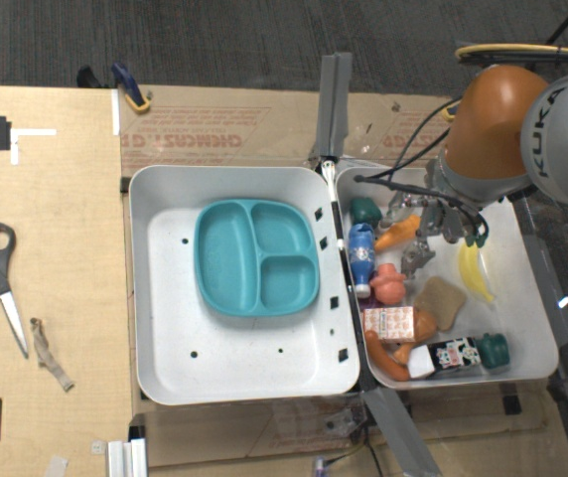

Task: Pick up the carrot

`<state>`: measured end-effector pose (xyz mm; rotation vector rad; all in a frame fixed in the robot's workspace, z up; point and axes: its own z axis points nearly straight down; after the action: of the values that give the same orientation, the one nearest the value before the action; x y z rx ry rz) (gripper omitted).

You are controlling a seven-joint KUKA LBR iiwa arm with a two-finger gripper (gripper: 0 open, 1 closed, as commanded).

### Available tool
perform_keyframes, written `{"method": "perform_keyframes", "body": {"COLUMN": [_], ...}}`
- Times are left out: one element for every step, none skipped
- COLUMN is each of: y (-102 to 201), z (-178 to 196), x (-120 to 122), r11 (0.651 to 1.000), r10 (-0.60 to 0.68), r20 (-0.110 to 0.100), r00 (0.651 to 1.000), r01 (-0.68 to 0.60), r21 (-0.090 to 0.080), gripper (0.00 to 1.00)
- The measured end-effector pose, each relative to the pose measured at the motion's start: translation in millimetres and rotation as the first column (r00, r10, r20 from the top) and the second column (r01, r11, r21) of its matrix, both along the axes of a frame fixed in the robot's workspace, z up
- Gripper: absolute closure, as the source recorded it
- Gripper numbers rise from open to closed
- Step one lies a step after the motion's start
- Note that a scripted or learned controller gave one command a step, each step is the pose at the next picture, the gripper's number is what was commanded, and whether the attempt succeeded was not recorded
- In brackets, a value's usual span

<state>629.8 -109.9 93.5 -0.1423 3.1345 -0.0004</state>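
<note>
You have two white bins on the bench. Right of the teal plate (one only), count one banana.

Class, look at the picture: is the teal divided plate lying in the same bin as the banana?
No. The teal divided plate lies in the left bin, while the banana lies in the right bin.

Glossy white plastic bins are gleaming, smooth teal plastic divided plate is looking matt, bench's bare plywood top is showing grain
</note>
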Motion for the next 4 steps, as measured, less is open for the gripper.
{"method": "perform_keyframes", "body": {"y": [7.0,1.0,3.8,12.0], "z": [0.0,-0.3,-1.4,-0.6], "x": [1.2,-12.3,-20.7,-33.3], "r11": [0.999,0.999,0.997,0.986], "r10": [0.038,0.051,0.083,0.168], "r20": [-0.001,-0.001,-0.003,-0.001], "r00": [0.999,0.999,0.997,0.986], "r01": [-0.038,-0.051,-0.083,-0.168], "r21": [-0.005,-0.001,0.000,-0.004], "gripper": [0.00,0.00,0.00,0.00]}}
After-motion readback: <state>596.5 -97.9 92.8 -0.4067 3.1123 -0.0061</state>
